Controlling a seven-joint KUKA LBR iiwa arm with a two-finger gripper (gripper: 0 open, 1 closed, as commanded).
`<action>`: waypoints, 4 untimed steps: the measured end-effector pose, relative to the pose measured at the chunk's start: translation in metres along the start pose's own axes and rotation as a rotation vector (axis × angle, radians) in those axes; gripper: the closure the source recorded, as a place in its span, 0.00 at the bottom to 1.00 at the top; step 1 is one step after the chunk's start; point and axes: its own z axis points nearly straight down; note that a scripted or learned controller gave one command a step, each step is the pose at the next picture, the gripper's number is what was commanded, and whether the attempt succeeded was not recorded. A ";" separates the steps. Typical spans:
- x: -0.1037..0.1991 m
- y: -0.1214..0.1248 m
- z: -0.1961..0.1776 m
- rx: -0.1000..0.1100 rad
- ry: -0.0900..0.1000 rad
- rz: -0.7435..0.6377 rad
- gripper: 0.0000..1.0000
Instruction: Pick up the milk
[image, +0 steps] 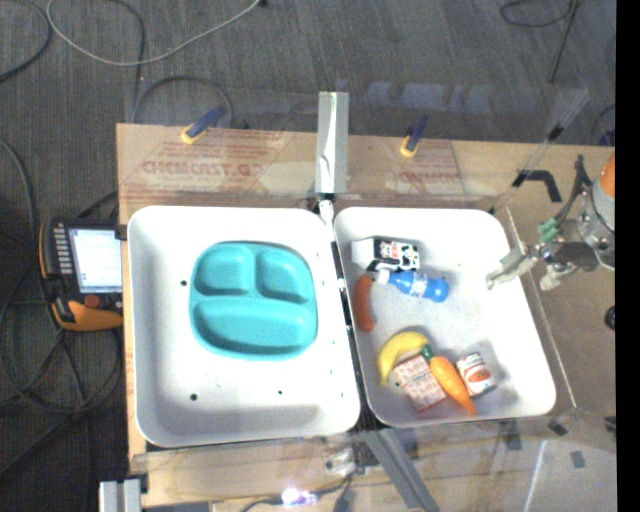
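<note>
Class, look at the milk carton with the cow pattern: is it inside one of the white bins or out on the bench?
Inside. The milk carton lies on the floor of the right bin, near its far wall.

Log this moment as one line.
hand: over right bin's right rim | milk: lying in right bin, untouched | grasp: none

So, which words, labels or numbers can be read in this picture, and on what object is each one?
"CHEMCAST": faint red print on the clear sheet behind the left bin; the rest is unreadable.
Milk carton, small red carton, can: labels too small to read.
Handheld screen on the left: blurred.
</note>
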 end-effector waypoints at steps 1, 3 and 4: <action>0.040 -0.006 0.007 -0.001 -0.002 -0.185 0.00; 0.073 0.143 0.143 -0.026 -0.011 -0.203 0.00; 0.090 0.143 0.153 -0.035 -0.015 -0.216 0.00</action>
